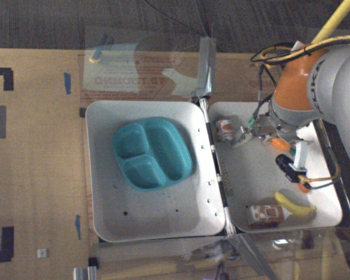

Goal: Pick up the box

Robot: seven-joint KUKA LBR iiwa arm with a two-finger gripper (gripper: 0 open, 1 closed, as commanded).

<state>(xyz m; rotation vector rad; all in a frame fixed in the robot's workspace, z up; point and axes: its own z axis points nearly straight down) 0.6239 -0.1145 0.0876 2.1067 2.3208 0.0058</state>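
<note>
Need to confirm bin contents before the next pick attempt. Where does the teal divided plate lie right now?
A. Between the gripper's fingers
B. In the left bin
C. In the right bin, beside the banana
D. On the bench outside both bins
B: the teal divided plate lies flat inside the left bin, while the banana and the small box sit in the right bin.

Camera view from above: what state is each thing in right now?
Teal divided plastic plate: flat in the left white bin, nothing on it.
Small brown box: lying at the right white bin's near edge, untouched.
Yellow banana: lying beside the box.
Small can: near the gripper.
</note>
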